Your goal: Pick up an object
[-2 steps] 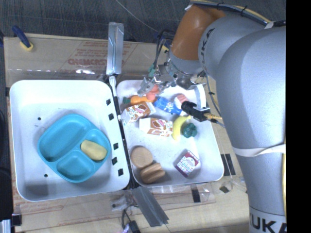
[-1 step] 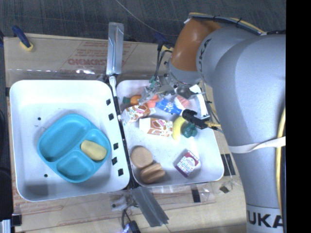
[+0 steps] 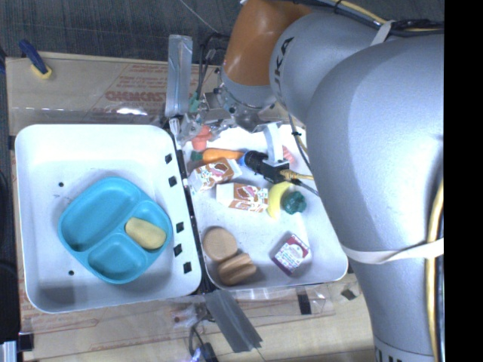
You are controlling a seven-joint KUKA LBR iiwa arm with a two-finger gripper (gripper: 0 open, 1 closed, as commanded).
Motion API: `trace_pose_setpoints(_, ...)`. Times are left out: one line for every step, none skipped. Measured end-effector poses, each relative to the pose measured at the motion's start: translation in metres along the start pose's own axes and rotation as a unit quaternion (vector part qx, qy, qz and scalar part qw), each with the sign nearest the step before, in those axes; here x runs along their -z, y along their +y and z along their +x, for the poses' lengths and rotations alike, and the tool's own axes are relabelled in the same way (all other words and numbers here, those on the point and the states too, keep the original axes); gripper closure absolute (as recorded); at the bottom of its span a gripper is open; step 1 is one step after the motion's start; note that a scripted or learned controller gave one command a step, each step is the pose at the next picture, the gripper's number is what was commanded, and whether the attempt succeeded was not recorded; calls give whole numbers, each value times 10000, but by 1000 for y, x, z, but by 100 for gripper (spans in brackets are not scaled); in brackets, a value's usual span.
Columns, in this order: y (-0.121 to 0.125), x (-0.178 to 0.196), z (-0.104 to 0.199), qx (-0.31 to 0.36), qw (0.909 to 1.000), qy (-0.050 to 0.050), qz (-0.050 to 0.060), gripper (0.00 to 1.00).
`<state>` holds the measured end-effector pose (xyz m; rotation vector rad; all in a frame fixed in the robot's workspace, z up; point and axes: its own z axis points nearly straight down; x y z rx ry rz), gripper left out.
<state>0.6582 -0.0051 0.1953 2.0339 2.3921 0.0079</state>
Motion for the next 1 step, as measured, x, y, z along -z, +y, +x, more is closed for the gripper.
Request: trace_pose_setpoints(-35, -4, 62, 876, 9961, -1, 50, 100)
